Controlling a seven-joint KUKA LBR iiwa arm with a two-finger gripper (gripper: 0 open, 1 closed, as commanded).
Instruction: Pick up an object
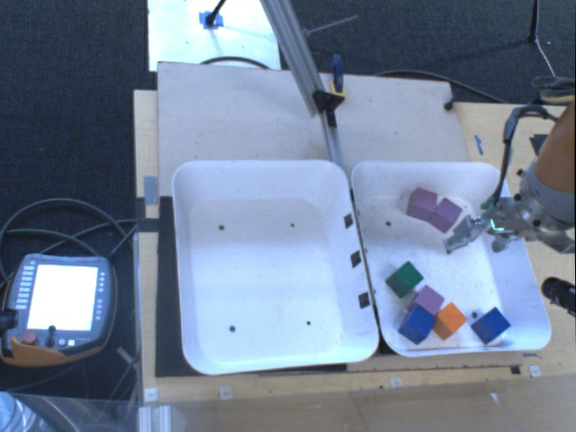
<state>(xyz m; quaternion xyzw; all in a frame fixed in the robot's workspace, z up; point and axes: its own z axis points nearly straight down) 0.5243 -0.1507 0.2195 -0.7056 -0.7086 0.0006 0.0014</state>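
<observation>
I see six blocks in the right-hand bin: two purple ones touching at its upper middle, and lower down a green block, a small purple block, a blue block, an orange block and another blue block.

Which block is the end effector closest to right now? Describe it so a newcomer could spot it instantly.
Look in the right-hand shallow white bin, at its far end. A pair of touching purple cubes lies there, just left of the end effector. They sit apart from the green, blue, orange and purple cluster near the front wall.
</observation>
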